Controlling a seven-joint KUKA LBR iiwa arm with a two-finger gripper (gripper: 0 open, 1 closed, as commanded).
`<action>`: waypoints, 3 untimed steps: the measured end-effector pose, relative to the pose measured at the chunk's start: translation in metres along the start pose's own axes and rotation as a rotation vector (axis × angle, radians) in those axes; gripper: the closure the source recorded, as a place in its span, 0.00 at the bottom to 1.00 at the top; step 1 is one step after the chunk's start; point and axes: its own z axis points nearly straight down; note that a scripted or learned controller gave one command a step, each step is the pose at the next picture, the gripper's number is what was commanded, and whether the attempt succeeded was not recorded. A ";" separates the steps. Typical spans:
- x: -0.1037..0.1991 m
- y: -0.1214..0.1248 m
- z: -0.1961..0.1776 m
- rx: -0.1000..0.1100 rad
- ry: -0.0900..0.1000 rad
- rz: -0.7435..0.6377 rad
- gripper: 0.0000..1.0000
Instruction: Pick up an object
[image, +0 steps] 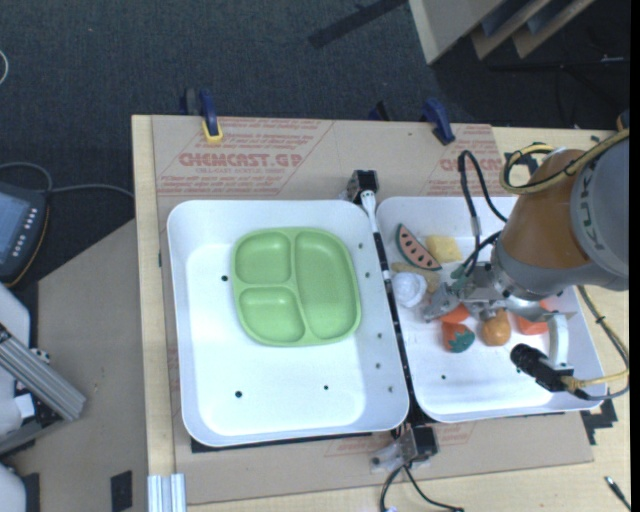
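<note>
Two bins sit side by side on the worktop (300, 160). The left bin (200, 380) holds a divided plate (297, 285). The right bin (480, 395) holds a watermelon slice (415, 246) toward its rear left, with the pincer (447, 300) just in front.

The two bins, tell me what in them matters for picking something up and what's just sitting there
Belongs to the job:
- hand, low in the right bin
- orange toy
- red and teal toy
- watermelon slice
- yellow block
- white piece

Just lying about:
- green divided plate in the left bin
- blue clamps
</note>
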 end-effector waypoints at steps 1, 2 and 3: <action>-0.001 0.001 -0.014 -0.007 -0.002 0.001 1.00; -0.004 -0.004 -0.059 -0.012 -0.004 0.000 1.00; 0.004 0.003 -0.115 -0.014 -0.004 -0.003 1.00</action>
